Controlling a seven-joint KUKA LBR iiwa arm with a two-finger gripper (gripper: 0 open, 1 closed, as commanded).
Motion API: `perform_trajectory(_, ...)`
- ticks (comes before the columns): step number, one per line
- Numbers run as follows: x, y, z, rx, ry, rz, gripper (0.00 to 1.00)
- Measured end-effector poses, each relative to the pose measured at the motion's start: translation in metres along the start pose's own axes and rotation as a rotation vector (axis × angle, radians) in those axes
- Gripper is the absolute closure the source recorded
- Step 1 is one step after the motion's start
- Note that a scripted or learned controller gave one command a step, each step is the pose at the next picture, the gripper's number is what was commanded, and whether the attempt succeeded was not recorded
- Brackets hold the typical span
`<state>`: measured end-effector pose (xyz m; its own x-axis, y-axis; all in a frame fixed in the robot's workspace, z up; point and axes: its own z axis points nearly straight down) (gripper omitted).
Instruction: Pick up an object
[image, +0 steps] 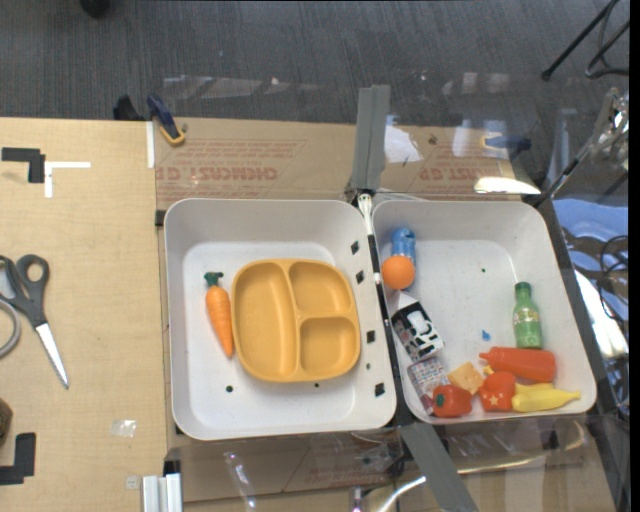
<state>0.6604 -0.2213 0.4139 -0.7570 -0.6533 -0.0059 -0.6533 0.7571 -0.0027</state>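
Observation:
The left bin (190, 400) holds a yellow divided plate (295, 320) and a toy carrot (218, 312) lying along the plate's left side. In the right bin (470, 235) an orange ball (398, 272) rests against a blue bottle (402, 243) near the left wall. A black and white box (417, 331) lies below them. A green bottle (526, 316) lies toward the right wall. Crowded in the near right corner are a red-orange pepper (520, 363), a yellow banana (545, 400), a red tomato (452, 401), a red piece (497, 390) and a cheese wedge (467, 377).
Scissors (35, 310) lie on the wooden bench left of the bins. A blue clamp (165, 118) sits at the cardboard's far left corner. A grey bar (370, 140) stands behind the seam between the bins. Cables hang at the far right.

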Motion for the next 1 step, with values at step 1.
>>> perform_trajectory(1,0.0442,0.0384,0.0358,-0.005,0.001,-0.556,1.0)
